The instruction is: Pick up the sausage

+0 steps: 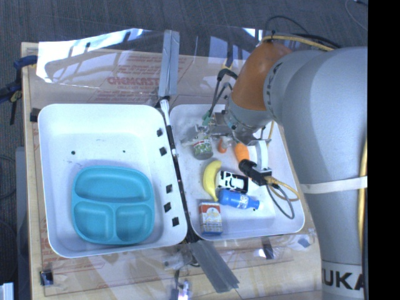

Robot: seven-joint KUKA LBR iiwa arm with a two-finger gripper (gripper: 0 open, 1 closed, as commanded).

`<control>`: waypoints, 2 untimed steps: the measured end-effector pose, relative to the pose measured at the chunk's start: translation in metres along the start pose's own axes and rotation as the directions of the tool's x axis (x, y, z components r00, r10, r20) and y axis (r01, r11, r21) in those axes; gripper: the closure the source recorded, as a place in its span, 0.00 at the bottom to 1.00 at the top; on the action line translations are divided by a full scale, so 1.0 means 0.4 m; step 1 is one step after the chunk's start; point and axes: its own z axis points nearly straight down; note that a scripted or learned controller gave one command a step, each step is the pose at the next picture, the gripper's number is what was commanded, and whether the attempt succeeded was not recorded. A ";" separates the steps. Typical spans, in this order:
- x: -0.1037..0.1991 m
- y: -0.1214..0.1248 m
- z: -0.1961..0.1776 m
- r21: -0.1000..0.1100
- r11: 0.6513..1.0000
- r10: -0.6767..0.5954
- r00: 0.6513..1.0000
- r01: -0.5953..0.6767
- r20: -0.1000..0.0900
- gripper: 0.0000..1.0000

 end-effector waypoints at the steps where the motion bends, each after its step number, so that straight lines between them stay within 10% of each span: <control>1: -0.161 -0.027 -0.155 -0.003 0.947 0.322 0.947 -0.322 0.000 0.00; 2: -0.090 0.028 0.041 0.004 0.701 0.713 0.701 -0.713 0.000 0.00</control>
